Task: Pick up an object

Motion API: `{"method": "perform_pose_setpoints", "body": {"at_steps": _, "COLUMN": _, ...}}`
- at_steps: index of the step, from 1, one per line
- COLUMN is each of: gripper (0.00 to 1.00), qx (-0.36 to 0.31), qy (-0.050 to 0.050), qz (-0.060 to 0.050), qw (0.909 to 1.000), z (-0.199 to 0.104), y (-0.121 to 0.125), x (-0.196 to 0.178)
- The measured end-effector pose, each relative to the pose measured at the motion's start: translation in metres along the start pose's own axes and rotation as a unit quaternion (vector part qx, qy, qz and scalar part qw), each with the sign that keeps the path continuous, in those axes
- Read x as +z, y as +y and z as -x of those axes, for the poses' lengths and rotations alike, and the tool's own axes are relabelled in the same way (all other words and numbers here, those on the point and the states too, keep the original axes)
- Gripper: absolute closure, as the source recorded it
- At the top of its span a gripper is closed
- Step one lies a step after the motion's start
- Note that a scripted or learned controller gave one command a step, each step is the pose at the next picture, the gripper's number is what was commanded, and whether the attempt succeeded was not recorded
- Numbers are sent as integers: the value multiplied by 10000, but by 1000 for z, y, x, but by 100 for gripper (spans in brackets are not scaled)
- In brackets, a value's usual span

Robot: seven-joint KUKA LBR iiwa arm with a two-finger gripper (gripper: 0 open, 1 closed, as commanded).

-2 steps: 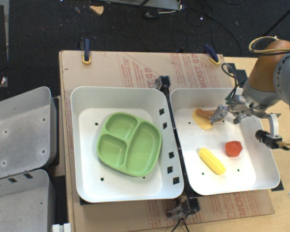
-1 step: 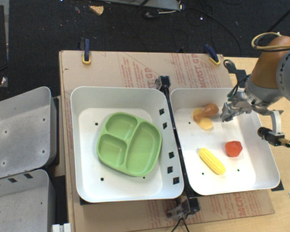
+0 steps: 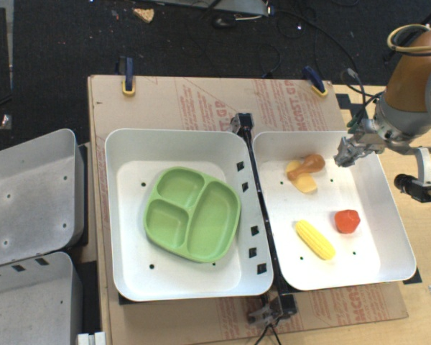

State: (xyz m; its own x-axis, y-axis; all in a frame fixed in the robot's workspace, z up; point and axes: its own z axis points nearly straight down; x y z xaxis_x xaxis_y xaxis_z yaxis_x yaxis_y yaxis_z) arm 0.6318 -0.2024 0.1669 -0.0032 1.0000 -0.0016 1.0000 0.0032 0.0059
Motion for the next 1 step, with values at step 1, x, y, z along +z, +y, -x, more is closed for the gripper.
{"method": "perform_pose_setpoints", "body": {"at_steps": 1, "gripper": 100, "qx": 2, "qy": -7, "qz": 5, "qw": 10000, "z": 9, "y": 5, "x": -50}}
